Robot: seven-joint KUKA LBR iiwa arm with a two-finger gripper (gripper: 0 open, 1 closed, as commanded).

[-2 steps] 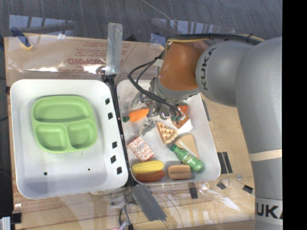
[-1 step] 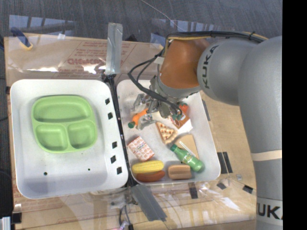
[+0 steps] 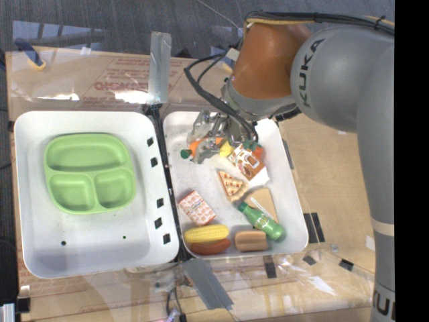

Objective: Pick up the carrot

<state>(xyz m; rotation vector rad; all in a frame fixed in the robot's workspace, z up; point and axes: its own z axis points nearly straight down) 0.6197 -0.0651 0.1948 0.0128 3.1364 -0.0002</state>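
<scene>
The carrot (image 3: 195, 149), small and orange with a green top pointing left, lies in the upper left part of the right bin (image 3: 175, 129). My gripper (image 3: 210, 138) reaches down from the grey and orange wrist and sits right over the carrot's right end, touching or nearly touching it. The metal gripper body hides part of the carrot, and I cannot make out whether the carrot is held.
Close to the right of the gripper lie a yellow piece (image 3: 225, 150) and a red snack pack (image 3: 249, 160). Further forward are a pizza slice (image 3: 231, 185), cheese wedge (image 3: 263, 203), green bottle (image 3: 262, 222), pink box (image 3: 196, 208), corn cob (image 3: 206, 233) and bun (image 3: 251, 240). The left bin holds a green divided plate (image 3: 90, 173).
</scene>
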